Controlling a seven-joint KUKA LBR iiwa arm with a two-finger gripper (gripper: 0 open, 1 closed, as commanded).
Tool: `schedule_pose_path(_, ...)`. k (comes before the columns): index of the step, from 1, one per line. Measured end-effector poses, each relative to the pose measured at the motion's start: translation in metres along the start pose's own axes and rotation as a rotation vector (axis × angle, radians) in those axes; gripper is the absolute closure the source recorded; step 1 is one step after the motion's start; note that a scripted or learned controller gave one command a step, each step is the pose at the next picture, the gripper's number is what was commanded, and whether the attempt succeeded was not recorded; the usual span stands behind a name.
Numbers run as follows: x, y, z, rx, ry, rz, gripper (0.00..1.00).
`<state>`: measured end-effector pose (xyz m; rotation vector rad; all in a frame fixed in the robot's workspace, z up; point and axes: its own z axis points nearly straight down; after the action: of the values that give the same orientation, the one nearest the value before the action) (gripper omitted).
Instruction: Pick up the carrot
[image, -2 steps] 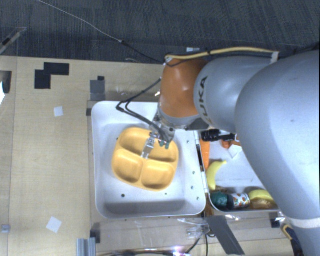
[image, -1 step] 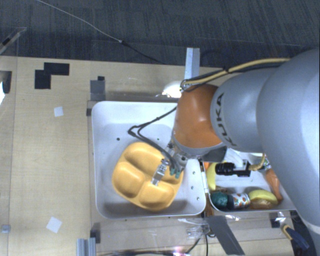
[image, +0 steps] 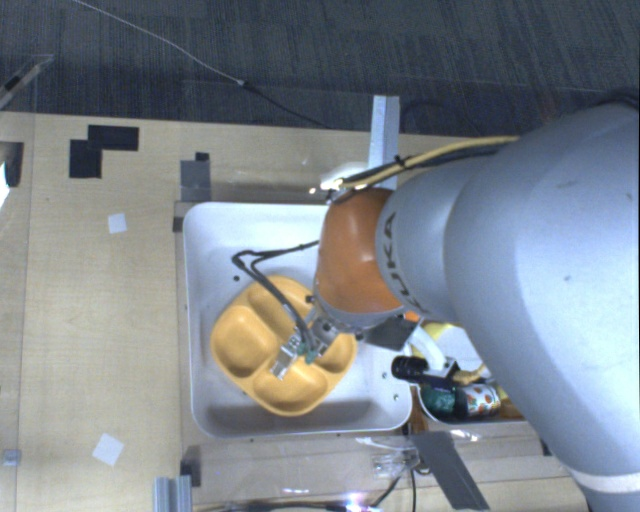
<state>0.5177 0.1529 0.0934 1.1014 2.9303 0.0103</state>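
My gripper (image: 294, 357) reaches down into the left white bin (image: 205, 300) and sits over the right side of a yellow divided dish (image: 250, 345). The dish lies in the middle of that bin. The orange wrist band (image: 355, 255) and the grey arm cover the bin's right part and most of the right bin, so whatever lies beneath them is hidden. Nothing orange and carrot-shaped can be told apart from the dish near the gripper.
In the right bin, below the arm, lie a dark bottle with a colourful label (image: 468, 400) and a pale yellow object (image: 440, 330). A thin black cable (image: 262, 268) loops over the left bin. Wooden bench (image: 90, 320) surrounds the bins.
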Motion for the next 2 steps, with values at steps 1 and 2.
schedule_pose_path(1, -0.010, 0.044, -0.119, 0.001, 0.003, 0.334, 0.00)
schedule_pose_path(2, -0.008, 0.005, -0.020, -0.022, -0.005, 0.179, 0.00)
